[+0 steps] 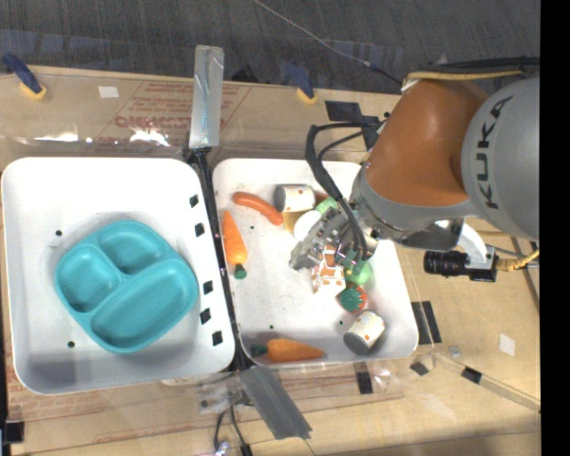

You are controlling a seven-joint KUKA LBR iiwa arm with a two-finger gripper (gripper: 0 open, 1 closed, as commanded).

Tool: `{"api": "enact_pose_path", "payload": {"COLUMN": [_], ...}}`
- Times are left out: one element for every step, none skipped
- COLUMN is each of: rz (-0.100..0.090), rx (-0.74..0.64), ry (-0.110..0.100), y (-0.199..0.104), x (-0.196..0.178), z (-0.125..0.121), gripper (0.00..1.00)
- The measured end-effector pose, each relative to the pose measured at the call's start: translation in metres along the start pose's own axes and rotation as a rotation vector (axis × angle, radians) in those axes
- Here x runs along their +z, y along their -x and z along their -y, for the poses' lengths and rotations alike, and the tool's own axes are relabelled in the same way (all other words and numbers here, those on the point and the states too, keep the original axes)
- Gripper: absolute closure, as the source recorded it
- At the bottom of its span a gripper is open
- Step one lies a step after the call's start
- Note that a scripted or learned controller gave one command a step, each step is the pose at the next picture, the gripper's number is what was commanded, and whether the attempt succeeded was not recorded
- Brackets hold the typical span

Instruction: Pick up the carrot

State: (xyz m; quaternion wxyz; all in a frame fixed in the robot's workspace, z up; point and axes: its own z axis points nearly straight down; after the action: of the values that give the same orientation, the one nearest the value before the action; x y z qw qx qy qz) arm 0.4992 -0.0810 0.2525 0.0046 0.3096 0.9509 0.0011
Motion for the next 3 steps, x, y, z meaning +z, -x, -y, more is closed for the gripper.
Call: {"api": "enact_pose_path", "payload": {"rz": [-0.006,-0.009,-0.008], "rx": [0.308,0.118,0.11], "ry": [-0.007,-0.005,-0.006], "y": [0.055,-0.002,-0.002], "x": [0.008,-0.023,-0.033], "z": [-0.02,-0.053,-0.054], "gripper": [1.0,1.0,1.0]}}
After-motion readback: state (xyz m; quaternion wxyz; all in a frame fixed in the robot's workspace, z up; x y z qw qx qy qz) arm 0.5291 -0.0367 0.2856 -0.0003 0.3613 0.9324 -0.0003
